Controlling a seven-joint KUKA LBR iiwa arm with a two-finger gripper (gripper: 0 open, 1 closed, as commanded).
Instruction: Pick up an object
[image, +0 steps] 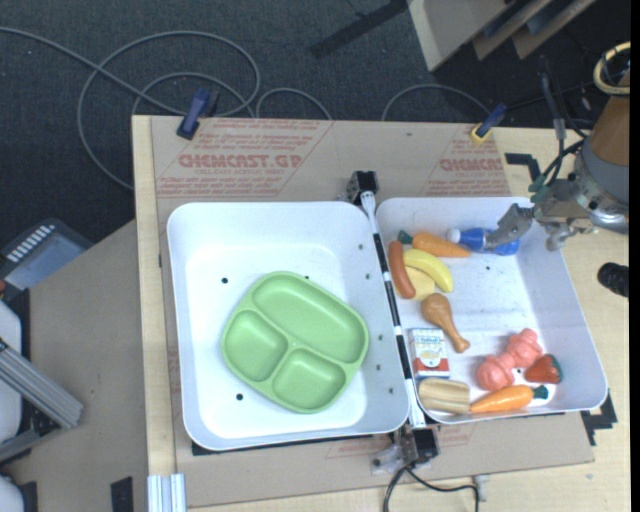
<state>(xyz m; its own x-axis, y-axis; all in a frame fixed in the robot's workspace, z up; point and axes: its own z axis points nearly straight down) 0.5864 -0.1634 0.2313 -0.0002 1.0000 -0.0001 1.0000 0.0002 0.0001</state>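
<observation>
Two bins on tabletop; my fingers (530, 222) hover at right bin's (585, 330) far edge over blue bottle (487, 239); grip state unclear.

two bins (200, 240), one green plate (294, 342), two carrots (440, 245)

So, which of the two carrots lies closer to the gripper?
The upper carrot, by the banana at the right bin's far end. The gripper hangs just right of it; the other carrot lies at the near edge.
</observation>
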